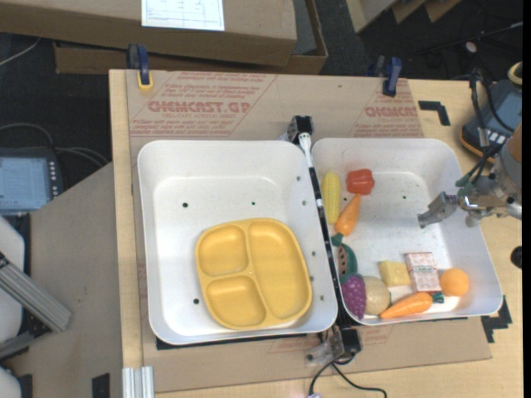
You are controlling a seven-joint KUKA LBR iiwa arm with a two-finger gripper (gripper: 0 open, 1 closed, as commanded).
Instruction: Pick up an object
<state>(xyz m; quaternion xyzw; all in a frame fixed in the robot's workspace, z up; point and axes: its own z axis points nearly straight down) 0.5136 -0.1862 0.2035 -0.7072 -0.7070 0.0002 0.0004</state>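
The right bin [415, 160] holds toy food. A yellow corn cob [331, 196], a red pepper [360, 181] and a small carrot [348, 215] lie near its left wall. Along the front lie a watermelon slice [344, 260], purple grapes [354, 293], a beige round piece [376, 293], a yellow cheese block [393, 272], a pink box [421, 270], an orange [454, 283] and a bigger carrot [406, 306]. My gripper [435, 213] hangs over the right side of this bin, above bare floor, apart from all the food.
The left bin [166, 189] holds a yellow divided plate [253, 272] towards its front. Both bins rest on a cardboard sheet [199, 102] held by blue clamps [390, 75] at the back. A black clip [300, 127] sits where the bins meet.
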